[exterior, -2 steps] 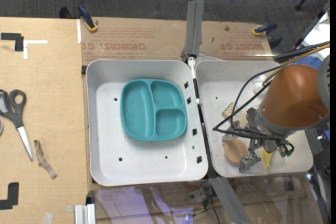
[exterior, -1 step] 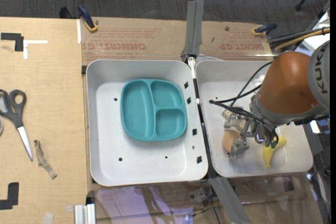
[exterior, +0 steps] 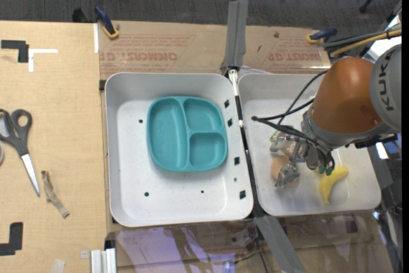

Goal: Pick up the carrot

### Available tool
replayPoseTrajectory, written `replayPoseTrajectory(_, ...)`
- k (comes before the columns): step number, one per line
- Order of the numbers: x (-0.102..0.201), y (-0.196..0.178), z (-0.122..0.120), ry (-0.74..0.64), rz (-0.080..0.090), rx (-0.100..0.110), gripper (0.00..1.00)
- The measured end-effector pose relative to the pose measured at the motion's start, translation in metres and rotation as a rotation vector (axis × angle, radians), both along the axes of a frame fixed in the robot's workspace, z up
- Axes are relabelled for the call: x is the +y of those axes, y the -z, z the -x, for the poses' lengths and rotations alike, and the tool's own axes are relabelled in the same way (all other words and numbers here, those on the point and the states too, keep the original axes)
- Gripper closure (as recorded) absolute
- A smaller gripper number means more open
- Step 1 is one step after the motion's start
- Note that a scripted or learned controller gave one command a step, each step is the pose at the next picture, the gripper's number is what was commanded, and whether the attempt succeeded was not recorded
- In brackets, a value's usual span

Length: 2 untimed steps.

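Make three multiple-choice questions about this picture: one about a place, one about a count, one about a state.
1. Where is the teal plate?
A. left bin
B. right bin
C. on the cardboard

2. How many compartments does the plate have?
A. two
B. three
C. four

3. How does the pincer stand?
A. raised high above the left bin
B. low inside the right bin
C. over the scissors

Answers: 1 A, the plate lies in the left bin. 2 B, one long and two smaller sections show. 3 B, it sits low in the right bin, beside the yellow banana.
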<state>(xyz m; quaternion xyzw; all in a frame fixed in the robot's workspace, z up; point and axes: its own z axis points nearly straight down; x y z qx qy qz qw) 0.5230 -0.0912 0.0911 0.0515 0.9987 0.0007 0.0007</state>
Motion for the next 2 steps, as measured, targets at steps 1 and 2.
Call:
replayPoseTrajectory(1, 0.0004, -0.0082, -0.0003, -0.003, 0.0, 0.0, 1.0)
replayPoseTrajectory(2, 0.0006, -0.0165, -0.0008, -0.005, 0.0, -0.001, 1.0)
